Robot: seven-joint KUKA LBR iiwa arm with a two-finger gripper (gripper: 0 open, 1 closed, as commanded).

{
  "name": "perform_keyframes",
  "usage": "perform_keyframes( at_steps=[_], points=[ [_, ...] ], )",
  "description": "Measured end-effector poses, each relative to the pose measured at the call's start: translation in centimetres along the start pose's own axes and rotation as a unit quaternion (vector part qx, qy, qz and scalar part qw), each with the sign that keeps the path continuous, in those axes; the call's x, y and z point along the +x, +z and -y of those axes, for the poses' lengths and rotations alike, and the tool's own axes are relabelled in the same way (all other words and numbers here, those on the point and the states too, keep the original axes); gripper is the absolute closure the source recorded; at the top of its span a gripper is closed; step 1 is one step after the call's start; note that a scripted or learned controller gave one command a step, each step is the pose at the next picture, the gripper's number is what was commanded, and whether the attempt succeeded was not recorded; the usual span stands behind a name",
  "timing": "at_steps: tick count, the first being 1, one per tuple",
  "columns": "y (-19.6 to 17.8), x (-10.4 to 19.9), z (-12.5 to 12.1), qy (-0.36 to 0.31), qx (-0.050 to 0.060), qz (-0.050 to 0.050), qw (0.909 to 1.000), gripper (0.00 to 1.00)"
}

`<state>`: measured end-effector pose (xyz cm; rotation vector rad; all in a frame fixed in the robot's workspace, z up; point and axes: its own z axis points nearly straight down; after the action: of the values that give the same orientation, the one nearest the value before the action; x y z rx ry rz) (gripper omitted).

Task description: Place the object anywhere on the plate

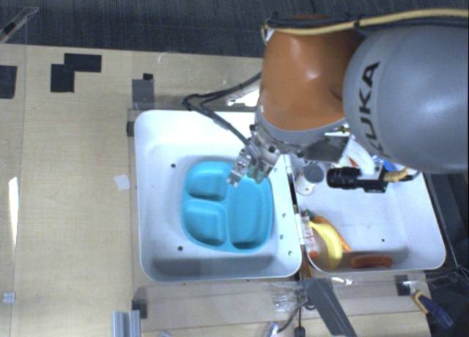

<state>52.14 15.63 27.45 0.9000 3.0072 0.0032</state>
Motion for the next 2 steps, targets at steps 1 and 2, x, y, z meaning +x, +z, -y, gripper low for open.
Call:
perform_keyframes(
  at_steps=[1, 2],
  points=[
    [5.3, 1.5, 3.7, -0.114, 0.001, -0.001, 0.9934, 1.0],
    [9.3, -7.8, 5.7, -0.157, 0.001, -0.001, 0.9876, 1.0]
  ],
)
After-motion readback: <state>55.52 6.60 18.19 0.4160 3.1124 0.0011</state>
